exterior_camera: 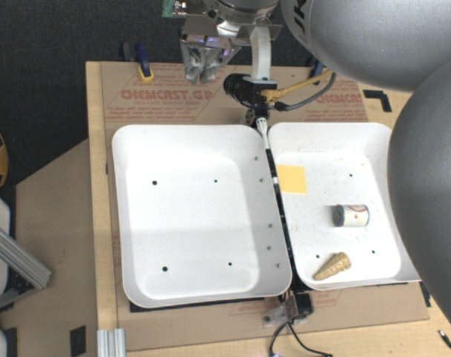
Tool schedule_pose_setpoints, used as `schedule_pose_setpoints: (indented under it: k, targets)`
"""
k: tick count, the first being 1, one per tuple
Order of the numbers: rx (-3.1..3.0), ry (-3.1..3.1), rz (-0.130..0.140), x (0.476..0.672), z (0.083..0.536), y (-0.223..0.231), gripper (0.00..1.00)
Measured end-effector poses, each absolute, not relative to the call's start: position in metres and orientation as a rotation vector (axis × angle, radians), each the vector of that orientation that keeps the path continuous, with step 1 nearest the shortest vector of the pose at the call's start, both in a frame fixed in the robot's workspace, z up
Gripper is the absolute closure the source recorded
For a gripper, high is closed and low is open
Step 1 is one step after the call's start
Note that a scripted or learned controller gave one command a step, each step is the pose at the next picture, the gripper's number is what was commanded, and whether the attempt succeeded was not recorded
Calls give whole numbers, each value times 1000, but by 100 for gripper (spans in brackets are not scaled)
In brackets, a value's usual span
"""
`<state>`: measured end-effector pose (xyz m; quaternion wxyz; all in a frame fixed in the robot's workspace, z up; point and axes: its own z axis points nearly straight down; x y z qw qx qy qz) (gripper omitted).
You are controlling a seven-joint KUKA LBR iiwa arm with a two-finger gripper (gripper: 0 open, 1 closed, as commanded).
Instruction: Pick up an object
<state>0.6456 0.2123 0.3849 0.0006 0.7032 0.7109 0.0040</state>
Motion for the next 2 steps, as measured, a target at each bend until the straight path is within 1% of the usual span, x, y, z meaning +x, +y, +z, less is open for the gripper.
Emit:
schedule_pose_setpoints:
  k: [1, 2]
  targets:
    - [2218, 2228, -1, 592, 410, 226, 100]
    - [2222, 2226, -9, 536, 387, 224, 100]
